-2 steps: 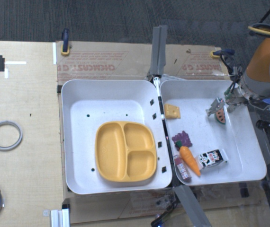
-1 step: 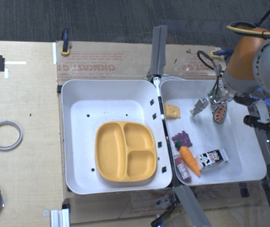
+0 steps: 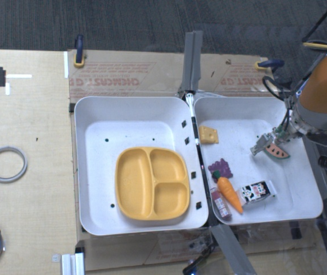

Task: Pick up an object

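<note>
We look down on two shallow white bins set side by side on the bench. The left bin [image 3: 89, 171] carries a yellow divided plate [image 3: 152, 183] with three compartments, lying flat near its middle. The right bin [image 3: 301, 211] holds the small items: a cheese wedge [image 3: 209, 135] near the divider at the back, a bunch of purple grapes [image 3: 220, 168] further forward, a carrot [image 3: 230, 194] lying at a slant just in front of the grapes, a slim dark-red packet [image 3: 221, 205] beside the carrot against the divider, and a small milk carton [image 3: 257, 191] on its side just right of the carrot. The arm [image 3: 319, 93] comes in from the right, orange band above the wrist, and its gripper [image 3: 268, 144] is low over the right bin's far-right part. A watermelon slice [image 3: 276, 151] lies directly at the gripper's tip, touching or nearly touching it on the side toward the bin's right wall; we cannot tell whether the slice sits between the fingers or just beside them, and we cannot tell how far the hand is open. The carton and carrot lie well apart from the gripper, toward the front. On the bench at far left rests a grey ring [image 3: 6, 164].
</note>
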Motion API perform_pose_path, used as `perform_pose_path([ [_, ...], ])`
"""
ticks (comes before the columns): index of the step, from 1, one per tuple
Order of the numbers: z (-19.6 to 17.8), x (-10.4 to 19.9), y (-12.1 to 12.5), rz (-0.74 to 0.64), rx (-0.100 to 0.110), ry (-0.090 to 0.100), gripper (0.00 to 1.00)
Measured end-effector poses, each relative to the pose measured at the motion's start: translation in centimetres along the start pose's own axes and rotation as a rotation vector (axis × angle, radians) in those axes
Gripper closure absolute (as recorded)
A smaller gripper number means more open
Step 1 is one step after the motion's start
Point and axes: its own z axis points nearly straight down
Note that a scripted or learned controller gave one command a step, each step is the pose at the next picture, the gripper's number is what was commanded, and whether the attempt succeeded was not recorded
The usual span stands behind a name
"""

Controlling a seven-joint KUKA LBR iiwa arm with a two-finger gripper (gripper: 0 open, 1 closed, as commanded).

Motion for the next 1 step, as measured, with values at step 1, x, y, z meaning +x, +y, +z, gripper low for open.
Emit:
perform_pose_path([
  [1,-0.99,-0.03,0.10,-0.003,-0.001,-0.003,1.00],
])
